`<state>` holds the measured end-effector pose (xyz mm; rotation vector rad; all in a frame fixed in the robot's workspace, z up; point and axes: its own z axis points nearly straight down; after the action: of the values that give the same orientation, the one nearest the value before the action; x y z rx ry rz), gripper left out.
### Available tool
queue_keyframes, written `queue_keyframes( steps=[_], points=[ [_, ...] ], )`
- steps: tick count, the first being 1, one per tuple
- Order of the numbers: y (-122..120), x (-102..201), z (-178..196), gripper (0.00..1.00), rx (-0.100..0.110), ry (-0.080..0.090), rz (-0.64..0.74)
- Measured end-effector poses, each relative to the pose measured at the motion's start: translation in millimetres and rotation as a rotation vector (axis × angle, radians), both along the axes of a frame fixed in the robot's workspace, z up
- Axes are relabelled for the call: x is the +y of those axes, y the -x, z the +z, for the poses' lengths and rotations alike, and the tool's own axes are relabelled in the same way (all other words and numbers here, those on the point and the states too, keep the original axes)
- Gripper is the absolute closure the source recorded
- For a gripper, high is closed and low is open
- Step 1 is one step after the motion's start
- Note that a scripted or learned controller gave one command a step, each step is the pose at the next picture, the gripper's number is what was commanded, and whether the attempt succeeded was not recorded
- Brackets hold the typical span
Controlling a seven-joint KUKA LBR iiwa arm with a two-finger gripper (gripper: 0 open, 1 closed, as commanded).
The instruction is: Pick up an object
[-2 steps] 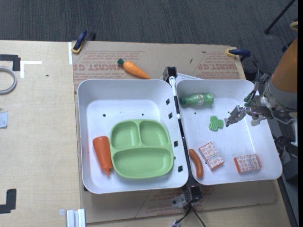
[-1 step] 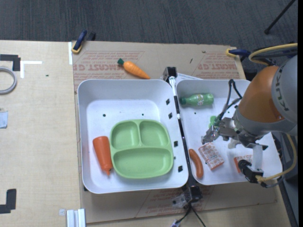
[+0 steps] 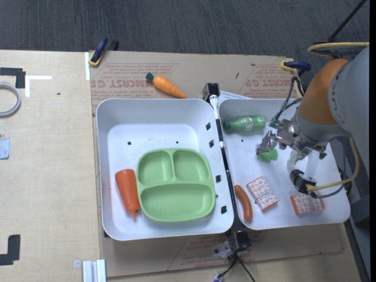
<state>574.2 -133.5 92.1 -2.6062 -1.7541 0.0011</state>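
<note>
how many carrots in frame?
2. One small carrot lies on the cardboard behind the left bin; one bigger carrot lies inside that bin, left of the green divided plate.

cardboard sheet (image 3: 176,69) | red print, upside down, letters unclear | otherwise none

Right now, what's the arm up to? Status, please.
Tool low in the right bin, at a small green object; grasp unconfirmed. Green bottle just behind. Sausage and two cartons lie apart.
</note>
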Motion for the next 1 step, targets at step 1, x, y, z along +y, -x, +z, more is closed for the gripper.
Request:
queue_keyframes(
  steps=[1],
  points=[
    [0.0, 0.0, 9.5, 1.00, 0.002, 0.000, 0.004]
  ],
)
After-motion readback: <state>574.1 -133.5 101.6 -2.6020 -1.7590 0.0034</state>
